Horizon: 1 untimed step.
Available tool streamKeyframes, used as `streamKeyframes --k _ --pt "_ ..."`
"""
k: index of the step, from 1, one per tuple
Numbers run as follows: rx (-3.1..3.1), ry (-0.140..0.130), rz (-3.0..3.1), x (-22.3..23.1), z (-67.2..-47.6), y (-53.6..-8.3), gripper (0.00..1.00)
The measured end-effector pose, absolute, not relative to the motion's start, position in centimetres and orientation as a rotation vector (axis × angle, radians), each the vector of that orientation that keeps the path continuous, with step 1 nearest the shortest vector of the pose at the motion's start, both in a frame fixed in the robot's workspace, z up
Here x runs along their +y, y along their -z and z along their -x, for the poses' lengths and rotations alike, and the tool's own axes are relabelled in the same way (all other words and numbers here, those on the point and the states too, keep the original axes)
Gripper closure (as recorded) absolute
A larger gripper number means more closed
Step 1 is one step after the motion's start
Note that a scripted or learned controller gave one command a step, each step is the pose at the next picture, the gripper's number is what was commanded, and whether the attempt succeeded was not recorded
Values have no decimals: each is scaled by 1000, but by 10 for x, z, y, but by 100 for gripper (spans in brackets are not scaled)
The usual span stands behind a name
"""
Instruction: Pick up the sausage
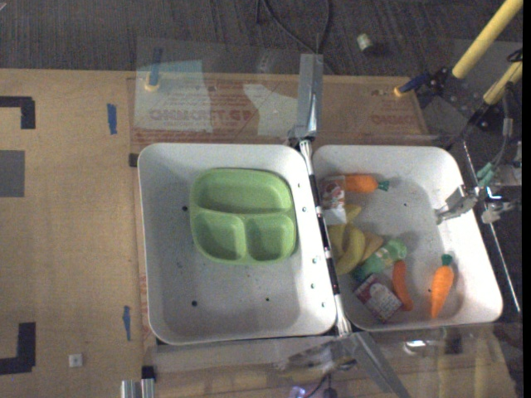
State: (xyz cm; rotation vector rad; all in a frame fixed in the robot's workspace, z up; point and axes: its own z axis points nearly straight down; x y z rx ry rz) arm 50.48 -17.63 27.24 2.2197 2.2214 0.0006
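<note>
End effector [474,199] poised at the right bin's [431,160] far right rim, sausage [401,285] lying in the bin.

The end effector hung over the right-hand wall of the right bin, and whether it was clenched or released could not be told from this view. Nothing could be seen in its grasp. The sausage (a reddish-orange stick) lay well apart from it, near the bin's front edge. It sat between a red packet [377,297] on its left and a carrot [441,287] on its right. A green bottle [382,258] lay just beside its upper end, with a banana [353,245] against the bin's left wall. A second carrot [362,183] rested near the back. The left bin [166,305] on the bench [66,247] held a green divided plate [243,214].
</note>
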Motion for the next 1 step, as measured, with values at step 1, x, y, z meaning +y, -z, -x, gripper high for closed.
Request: streamKeyframes --k 1 --pt "2629 -2 -1720 -129 -479 -132 0"
